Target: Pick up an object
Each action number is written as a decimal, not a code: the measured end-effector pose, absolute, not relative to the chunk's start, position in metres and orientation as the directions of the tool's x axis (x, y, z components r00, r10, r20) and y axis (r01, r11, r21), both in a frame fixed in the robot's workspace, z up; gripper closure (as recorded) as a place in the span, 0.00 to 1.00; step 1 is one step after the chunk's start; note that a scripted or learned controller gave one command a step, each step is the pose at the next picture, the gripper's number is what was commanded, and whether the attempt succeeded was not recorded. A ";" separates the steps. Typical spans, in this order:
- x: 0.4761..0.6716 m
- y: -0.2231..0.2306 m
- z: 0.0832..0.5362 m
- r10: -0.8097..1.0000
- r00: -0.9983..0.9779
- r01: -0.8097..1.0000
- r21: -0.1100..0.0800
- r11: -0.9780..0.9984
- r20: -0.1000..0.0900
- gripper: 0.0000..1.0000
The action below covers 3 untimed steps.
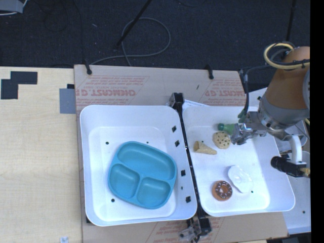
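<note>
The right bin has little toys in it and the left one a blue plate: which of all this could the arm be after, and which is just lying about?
Could be picked, near the pincer:
green piece
cookie
wedge
donut
white piece

Lying about:
blue plate in the left bin
cables on the floor behind

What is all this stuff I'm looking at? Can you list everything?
bins: two, white, side by side on the bench
plate: one, blue, three sections, in the left bin
cookie: one, tan with dark chips, right bin, upper middle
wedge: one, pale yellow, left of the cookie
donut: one, brown with sprinkles, right bin, near front
white item: one, white, right of the donut
green item: one, green, at the gripper's tip
cardboard: one sheet, brown, under the bins
arm: one, grey and orange, from the right
gripper: one, metal, above the cookie
</note>
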<state>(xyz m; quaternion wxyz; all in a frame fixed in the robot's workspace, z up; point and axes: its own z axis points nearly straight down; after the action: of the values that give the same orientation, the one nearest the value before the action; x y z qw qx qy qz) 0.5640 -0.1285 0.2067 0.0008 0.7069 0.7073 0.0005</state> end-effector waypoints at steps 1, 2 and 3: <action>0.565 -0.130 0.259 1.000 -0.001 1.000 0.003 0.001 -0.001 1.00; 0.574 -0.082 0.244 1.000 -0.002 1.000 -0.004 0.002 0.001 1.00; 0.578 -0.037 0.232 1.000 -0.002 1.000 -0.005 0.002 0.001 1.00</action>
<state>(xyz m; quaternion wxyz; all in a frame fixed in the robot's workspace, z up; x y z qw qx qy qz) 0.5782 -0.0365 0.2316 -0.0021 0.7064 0.7078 -0.0013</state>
